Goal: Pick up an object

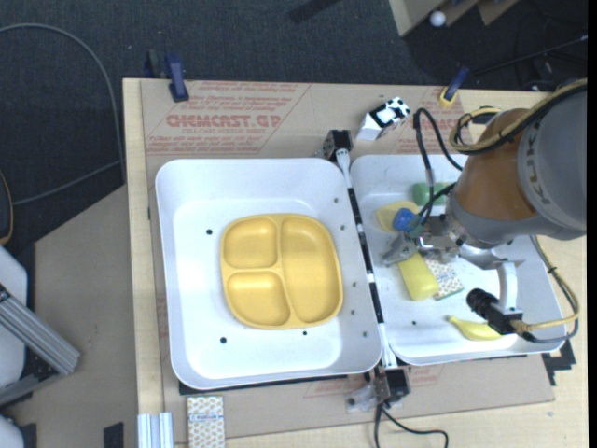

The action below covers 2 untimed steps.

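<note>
the right bin point(522, 339) holds a small cluster of objects: a yellow block point(418, 278) lies near the bin's middle, with a patterned packet point(446, 278) touching its right side, a blue ball-like piece point(403, 219) and a pale yellow item point(388, 217) just above it, a green object point(423, 192) further up, and a banana point(476, 329) near the bin's lower edge. the gripper point(417, 245) sits low over this cluster, just above the yellow block and beside the blue piece; its metal fingers point toward the bin's left wall, but how far apart they are cannot be told, and nothing is clearly seen between them. the arm point(532, 171) comes in from the right, its orange band bent down over the bin and the grey body rising toward the upper right, with cables looping over it. in the left bin point(187, 278) a yellow three-part plate point(280, 271) lies flat at the centre. both bins rest on a brown board point(233, 110) on the bench.
</note>
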### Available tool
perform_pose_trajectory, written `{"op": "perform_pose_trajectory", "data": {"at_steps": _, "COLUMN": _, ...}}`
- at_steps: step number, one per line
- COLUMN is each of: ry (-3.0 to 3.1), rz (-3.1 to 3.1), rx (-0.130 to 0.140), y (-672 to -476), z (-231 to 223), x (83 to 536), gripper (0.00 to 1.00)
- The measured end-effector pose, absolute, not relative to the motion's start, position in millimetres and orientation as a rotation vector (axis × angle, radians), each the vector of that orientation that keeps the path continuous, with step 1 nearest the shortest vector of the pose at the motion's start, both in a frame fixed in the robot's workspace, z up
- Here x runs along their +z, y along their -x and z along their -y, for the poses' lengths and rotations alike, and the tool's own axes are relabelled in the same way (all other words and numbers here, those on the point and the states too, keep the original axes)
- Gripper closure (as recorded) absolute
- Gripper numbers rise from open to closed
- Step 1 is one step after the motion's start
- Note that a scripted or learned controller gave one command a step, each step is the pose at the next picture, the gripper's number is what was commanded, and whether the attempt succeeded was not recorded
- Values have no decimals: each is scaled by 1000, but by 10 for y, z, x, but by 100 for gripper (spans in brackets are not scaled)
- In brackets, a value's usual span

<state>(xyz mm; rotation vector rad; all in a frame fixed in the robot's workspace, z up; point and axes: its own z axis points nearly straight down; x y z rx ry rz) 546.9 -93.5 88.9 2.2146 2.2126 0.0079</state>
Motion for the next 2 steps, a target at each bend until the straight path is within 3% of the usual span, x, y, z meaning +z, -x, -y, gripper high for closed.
{"op": "perform_pose_trajectory", "data": {"at_steps": 2, "ry": -2215, "rz": -2214, "rx": 8, "y": -5199, "z": 928, "x": 940, "gripper": 0}}
